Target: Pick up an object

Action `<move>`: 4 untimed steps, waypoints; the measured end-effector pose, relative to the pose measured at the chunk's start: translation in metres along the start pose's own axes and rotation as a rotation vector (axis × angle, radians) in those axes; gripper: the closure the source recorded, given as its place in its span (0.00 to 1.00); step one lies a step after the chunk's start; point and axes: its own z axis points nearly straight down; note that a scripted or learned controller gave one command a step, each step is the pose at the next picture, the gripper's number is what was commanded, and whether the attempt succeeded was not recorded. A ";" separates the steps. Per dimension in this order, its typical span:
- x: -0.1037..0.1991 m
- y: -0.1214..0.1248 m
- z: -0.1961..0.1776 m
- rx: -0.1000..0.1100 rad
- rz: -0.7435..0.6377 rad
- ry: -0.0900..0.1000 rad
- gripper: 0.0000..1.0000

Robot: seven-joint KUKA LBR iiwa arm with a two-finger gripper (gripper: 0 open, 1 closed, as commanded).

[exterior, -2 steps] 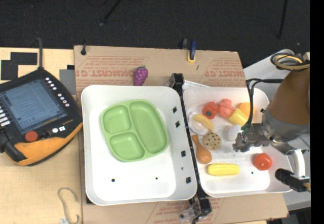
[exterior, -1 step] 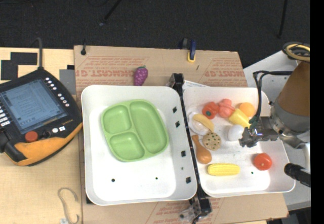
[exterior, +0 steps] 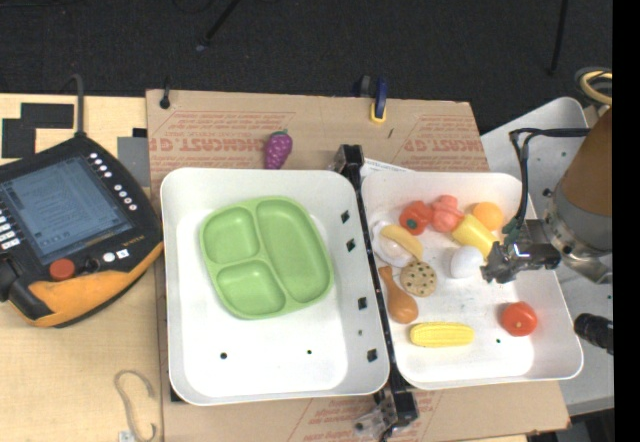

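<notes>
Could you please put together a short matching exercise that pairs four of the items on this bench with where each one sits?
Things:
1. green plastic divided plate
2. yellow toy corn cob
3. purple toy grape bunch
4. round red toy tomato

Places:
A. on the cardboard, behind the left bin
B. near the front edge of the right bin, left of its middle
C. in the left bin
D. in the right bin, in front of the end effector

Pairs: 1-C, 2-B, 3-A, 4-D
</notes>
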 end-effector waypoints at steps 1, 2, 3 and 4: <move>0.057 -0.011 -0.005 0.004 -0.005 0.003 1.00; 0.106 -0.004 0.006 0.006 -0.004 0.003 1.00; 0.139 -0.009 -0.009 0.003 -0.003 0.002 1.00; 0.132 -0.016 0.011 0.006 0.000 0.000 1.00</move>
